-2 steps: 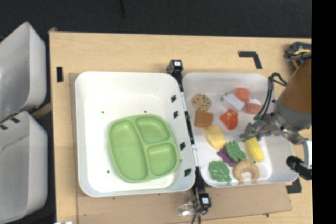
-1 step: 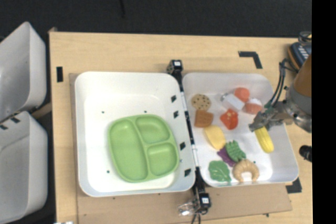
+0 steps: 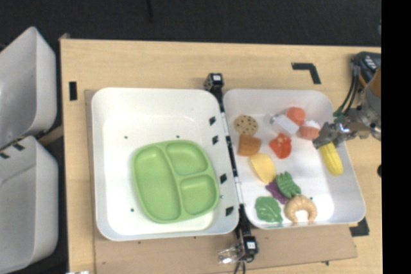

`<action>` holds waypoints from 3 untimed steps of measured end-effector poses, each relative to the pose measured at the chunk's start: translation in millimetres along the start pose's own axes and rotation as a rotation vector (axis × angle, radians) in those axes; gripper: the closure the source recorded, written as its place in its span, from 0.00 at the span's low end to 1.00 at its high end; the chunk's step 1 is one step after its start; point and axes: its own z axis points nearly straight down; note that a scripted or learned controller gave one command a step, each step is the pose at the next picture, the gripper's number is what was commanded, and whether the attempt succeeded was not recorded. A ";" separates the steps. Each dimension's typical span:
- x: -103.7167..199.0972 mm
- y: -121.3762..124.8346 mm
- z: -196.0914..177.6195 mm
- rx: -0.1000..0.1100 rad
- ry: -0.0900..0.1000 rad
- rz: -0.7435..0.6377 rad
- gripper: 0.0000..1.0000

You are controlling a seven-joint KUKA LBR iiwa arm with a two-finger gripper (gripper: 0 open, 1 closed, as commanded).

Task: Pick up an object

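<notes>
Although the gripper is already low over the right bin, I cannot tell its state, because it is small and dark in the camera view. It sits near the bin's right wall, at the upper end of a yellow corn cob, and seems to touch it or hang just above it. Nothing can be seen lifted off the floor of the bin, so I judge that no object is picked up yet; the corn cob lies flat and looks like the likely target.

Just left of the gripper are a red-orange piece and a round orange-red piece with a pale piece beside it. Further left lie a red pepper-like piece, a brown block, a cookie and a yellow lemon-like piece. Near the front edge are a purple and green vegetable, a green leaf and a tan ring like a bagel.

The left bin carries a green divided plate, well apart from the gripper.

What is left, as I judge: to grasp one object firmly and raise it clear of the bin.
</notes>
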 end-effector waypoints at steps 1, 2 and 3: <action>-1.4 1.1 -19.8 0.002 0.001 -0.001 1.00; 45.0 3.5 -12.0 0.005 0.003 -0.002 1.00; 98.0 -1.9 -24.1 0.003 0.004 -0.004 1.00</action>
